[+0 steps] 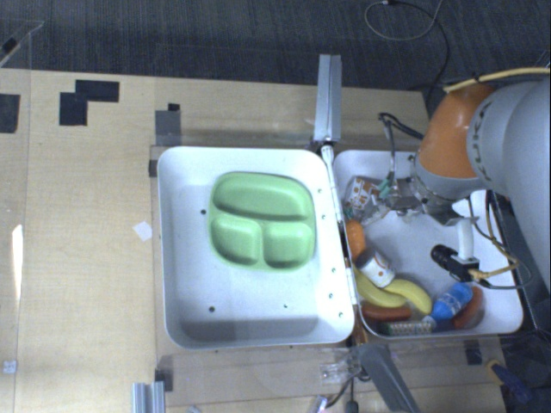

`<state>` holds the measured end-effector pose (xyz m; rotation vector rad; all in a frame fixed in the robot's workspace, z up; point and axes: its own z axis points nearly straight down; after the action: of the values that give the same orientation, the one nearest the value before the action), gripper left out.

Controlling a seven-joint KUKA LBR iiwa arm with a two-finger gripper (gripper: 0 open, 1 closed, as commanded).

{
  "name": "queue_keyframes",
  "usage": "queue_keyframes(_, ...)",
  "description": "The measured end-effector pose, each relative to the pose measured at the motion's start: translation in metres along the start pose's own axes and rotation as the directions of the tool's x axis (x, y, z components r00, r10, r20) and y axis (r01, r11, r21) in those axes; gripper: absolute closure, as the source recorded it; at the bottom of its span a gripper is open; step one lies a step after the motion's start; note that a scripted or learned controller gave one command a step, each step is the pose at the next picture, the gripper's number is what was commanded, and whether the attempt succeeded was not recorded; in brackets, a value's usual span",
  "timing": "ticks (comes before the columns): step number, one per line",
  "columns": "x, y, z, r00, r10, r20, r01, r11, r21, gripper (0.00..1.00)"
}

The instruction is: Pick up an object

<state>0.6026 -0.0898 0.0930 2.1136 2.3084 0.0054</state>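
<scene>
- Camera view: you see no brand, label or writing that can be read anywhere. The packet [358,193] carries red, white and dark print, too small and crumpled to make out.
- The packet lies in the far left corner of the right bin [411,246], close to the wall shared with the left bin [185,256]. It is a small, wrinkled, shiny wrapper.
- The gripper [398,201] sits low in the right bin, just beside the packet on its right. You cannot tell whether it is apart or together, nor whether it touches the packet.
- The arm [508,136] reaches in from the right, its orange band above the bin's far edge.
- An orange thing [354,236] lies against the shared wall, nearer than the packet.
- A banana [398,296], yellow and curved, lies along the near side of the right bin. A small white tub [379,272] with a yellow end touches it.
- A blue bottle [451,303] lies right of the banana, beside a reddish-brown thing at the near right corner.
- A green tray [262,218] with three compartments rests in the left bin.
</scene>
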Motion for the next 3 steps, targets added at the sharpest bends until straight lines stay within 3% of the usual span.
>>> queue_keyframes(1,0.002,0.002,-0.011,1.000,-0.002,-0.002,0.002,1.000,-0.003,1.00)
queue_keyframes(2,-0.004,-0.019,-0.234,0.998,0.067,-0.004,-0.067,0.998,0.003,1.00)
queue_keyframes(3,-0.082,-0.027,-0.288,0.990,0.144,-0.002,-0.144,0.990,0.004,1.00)
